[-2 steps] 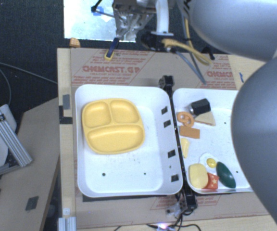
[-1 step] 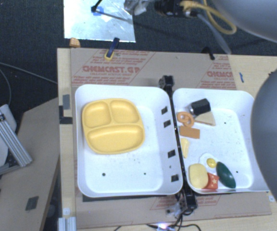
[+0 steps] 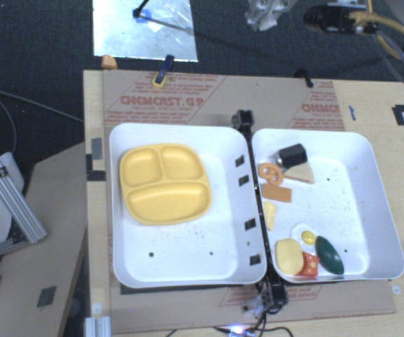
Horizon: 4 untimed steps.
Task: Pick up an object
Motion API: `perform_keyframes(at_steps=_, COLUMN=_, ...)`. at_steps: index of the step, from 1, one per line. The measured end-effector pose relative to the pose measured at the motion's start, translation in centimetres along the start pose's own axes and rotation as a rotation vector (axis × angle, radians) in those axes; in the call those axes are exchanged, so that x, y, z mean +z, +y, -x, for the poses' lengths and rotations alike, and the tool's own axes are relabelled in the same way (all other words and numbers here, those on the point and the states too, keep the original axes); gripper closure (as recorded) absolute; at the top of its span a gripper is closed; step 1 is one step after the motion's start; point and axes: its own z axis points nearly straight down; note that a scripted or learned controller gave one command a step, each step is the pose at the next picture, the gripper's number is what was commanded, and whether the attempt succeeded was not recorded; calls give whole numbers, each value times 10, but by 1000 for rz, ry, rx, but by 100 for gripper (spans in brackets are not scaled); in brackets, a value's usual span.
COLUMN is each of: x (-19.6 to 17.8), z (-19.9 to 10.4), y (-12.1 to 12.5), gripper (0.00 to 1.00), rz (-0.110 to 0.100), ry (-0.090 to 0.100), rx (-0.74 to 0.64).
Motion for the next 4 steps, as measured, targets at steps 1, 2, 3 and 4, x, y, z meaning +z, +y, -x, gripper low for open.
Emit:
perform_keyframes(at_steps=1, x=0, z=-68, y=-2, gripper=100, rz=0, ry=6, rx=-17)
perform_keyframes(at_steps=2, x=0, z=-105, y=-2, gripper=100, rz=1, ry=4, rx=-13)
perform_keyframes(at_steps=3, x=0, z=-27, y=0, gripper=100, rz=-1, ry=2, rx=-3)
perform_keyframes(at_steps=4, x=0, z=-109, y=-2, gripper=100, rz=0, ry=6, rx=-18)
